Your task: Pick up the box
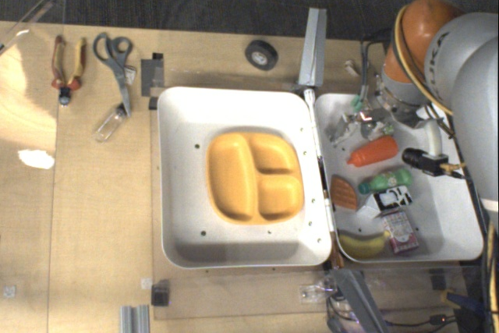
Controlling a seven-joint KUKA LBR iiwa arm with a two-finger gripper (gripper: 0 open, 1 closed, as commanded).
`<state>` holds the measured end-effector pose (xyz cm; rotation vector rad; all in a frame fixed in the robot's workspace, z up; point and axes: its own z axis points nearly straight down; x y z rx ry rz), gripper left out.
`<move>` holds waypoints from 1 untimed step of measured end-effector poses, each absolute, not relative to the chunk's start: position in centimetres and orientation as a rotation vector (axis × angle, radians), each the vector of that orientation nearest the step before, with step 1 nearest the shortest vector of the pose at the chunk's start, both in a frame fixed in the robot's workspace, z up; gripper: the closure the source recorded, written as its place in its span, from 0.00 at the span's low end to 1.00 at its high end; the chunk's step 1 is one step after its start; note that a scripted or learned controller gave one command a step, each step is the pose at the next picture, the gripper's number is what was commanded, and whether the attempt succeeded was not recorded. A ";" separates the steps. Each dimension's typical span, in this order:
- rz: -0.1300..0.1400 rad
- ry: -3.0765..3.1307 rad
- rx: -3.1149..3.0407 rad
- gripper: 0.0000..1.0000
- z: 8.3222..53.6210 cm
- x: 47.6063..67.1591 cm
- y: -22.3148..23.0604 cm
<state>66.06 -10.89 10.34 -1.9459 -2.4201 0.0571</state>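
**A:** Bins first: two white ones side by side on the table [78, 230]. The left bin [179, 168] has a yellow divided tray [253, 174] sitting in the middle. The right bin [460, 222] is where all the clutter is.

**B:** ok and the box?

**A:** Small box [400, 232], pinkish with print on it, lying flat toward 6 o'clock in the right bin, just beside a banana [362, 244] that lies along the bin's near edge. At 12 o'clock from the box there's a black and white packet [394, 199], then a green bottle [386, 182], then an orange carrot-looking thing [373, 152]. A brown oval thing [344, 193] lies at 9 o'clock of the packet.

**B:** end effector anywhere near it?

**A:** Nope. End effector [360, 118] is up at 12 o'clock in the right bin, well apart from the box. Too much shiny metal tangled up there, can't tell how wide it's open or if it's got anything. Nothing is touching the box.

**B:** stuff outside the bins?

**A:** Scissors [117, 66] and red-handled pliers [66, 68] at 10 o'clock on the table, and a tape roll [261, 54] at 12.
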 end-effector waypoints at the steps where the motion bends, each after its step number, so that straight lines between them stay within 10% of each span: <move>1: 0.039 -2.154 -2.255 0.00 9.9 66.4 -10.2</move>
